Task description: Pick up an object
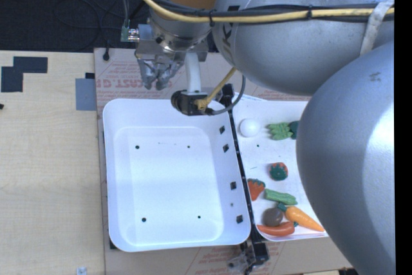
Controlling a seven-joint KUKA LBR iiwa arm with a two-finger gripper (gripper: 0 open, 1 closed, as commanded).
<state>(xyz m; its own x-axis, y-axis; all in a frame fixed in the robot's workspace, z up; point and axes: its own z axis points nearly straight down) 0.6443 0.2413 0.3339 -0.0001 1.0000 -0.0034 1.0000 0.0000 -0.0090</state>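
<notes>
Across the right bin (254, 158) lie a white ball (249, 128), a green leafy piece (280, 131), a strawberry (278, 171), a green pod (280, 197), a carrot (304, 219), a brown piece (272, 216) and a red chili (277, 230). Beside it sits the left bin (116, 170). Above that bin's far edge hangs the gripper (156, 77), fingers close together with nothing between them, arm arching in from the right.

Two white bins: the left bin (122, 203) and the right bin (257, 151). In the right bin, one white ball (249, 128), one carrot (304, 218), five other toy foods.
</notes>
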